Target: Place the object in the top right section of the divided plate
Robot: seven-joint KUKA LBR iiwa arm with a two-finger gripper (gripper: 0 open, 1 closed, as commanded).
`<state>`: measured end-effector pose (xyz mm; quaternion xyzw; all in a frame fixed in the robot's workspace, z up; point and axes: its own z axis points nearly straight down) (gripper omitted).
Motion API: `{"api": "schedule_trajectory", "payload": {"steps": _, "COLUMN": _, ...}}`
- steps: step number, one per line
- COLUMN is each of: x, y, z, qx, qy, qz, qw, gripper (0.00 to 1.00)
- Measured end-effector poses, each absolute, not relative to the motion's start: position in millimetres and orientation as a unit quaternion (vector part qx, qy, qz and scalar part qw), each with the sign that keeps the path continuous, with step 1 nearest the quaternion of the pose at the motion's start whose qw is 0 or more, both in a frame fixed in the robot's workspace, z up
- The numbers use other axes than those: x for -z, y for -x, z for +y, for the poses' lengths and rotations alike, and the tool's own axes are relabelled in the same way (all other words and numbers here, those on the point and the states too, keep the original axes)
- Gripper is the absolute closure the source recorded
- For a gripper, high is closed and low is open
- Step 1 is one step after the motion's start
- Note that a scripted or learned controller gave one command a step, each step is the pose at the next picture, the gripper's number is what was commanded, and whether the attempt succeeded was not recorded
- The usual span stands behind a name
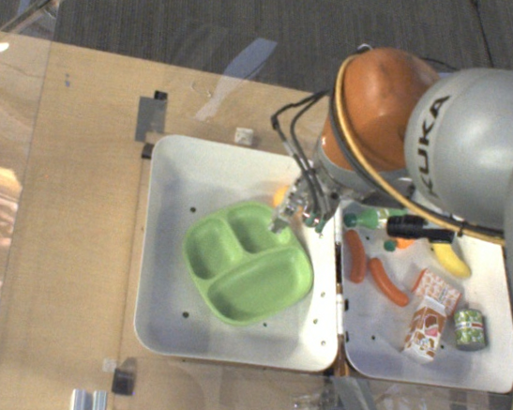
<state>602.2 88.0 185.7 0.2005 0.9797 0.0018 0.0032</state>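
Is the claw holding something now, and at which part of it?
It cannot be told: the claw is above the green plate, too blurred to see.

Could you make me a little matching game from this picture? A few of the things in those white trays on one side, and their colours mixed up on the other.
Things:
1. divided plate
2. banana
3. sausage
4. small can

Colours:
A. yellow
B. dark green
C. light green
D. reddish orange

Pairs: 1-C, 2-A, 3-D, 4-B
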Motion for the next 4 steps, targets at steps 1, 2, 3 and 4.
{"api": "schedule_trajectory", "payload": {"steps": 1, "x": -214.3, "y": -621.4, "z": 42.6, "qx": -0.0014, "qy": -0.168, "qz": 0.986, "qw": 0.005, "gripper": 1.0}}
{"api": "schedule_trajectory", "payload": {"steps": 2, "x": -186.0, "y": -632.1, "z": 42.0, "qx": -0.0014, "qy": -0.139, "qz": 0.99, "qw": 0.004, "gripper": 1.0}}
{"api": "schedule_trajectory", "payload": {"steps": 3, "x": -186.6, "y": -613.5, "z": 67.5, "qx": -0.0017, "qy": -0.047, "qz": 0.999, "qw": 0.004, "gripper": 1.0}}
{"api": "schedule_trajectory", "payload": {"steps": 4, "x": -188.7, "y": -659.5, "z": 91.9, "qx": -0.0016, "qy": 0.041, "qz": 0.999, "qw": 0.005, "gripper": 1.0}}
